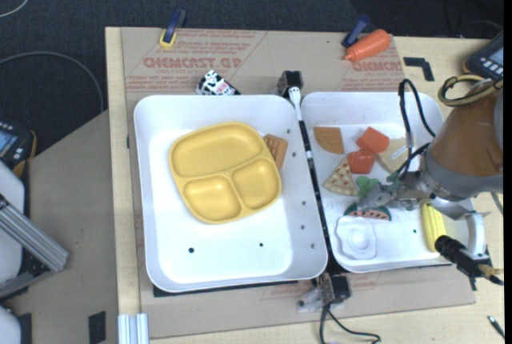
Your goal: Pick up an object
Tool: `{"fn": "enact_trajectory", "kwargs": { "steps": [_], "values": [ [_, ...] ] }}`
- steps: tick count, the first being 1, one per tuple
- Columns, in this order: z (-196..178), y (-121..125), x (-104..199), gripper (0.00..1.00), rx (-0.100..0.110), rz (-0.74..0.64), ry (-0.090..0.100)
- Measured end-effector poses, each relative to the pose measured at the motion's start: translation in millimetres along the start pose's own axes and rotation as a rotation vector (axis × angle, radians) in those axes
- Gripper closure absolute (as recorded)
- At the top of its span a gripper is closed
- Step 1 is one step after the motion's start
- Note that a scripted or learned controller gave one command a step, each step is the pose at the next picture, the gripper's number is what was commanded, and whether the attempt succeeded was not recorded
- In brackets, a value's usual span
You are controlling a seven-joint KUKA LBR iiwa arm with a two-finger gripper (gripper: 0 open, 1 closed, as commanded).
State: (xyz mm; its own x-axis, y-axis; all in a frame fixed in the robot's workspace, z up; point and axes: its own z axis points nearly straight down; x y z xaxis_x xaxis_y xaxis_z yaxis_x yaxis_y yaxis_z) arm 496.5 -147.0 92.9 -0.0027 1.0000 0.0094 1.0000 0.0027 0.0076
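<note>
Gripper (390, 192) seemingly crowded by toys (360, 162)

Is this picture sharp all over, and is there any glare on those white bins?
Camera view: soft, even light, with the left bin bright white but not glaring; the yellow tray is fairly crisp; the small toy foods near the gripper in the right bin look blurry and hard to tell apart.

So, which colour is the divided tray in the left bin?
Yellow; the compartment tray shows clearly in the camera view.
</note>
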Motion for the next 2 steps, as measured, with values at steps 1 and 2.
{"fn": "enact_trajectory", "kwargs": {
  "steps": [1, 2],
  "values": [
    [-14.2, 4.7, 0.6, 1.0, -0.017, -0.002, -0.004],
    [-57.0, 6.9, 3.3, 1.0, 0.002, 0.001, -0.012]
  ]
}}
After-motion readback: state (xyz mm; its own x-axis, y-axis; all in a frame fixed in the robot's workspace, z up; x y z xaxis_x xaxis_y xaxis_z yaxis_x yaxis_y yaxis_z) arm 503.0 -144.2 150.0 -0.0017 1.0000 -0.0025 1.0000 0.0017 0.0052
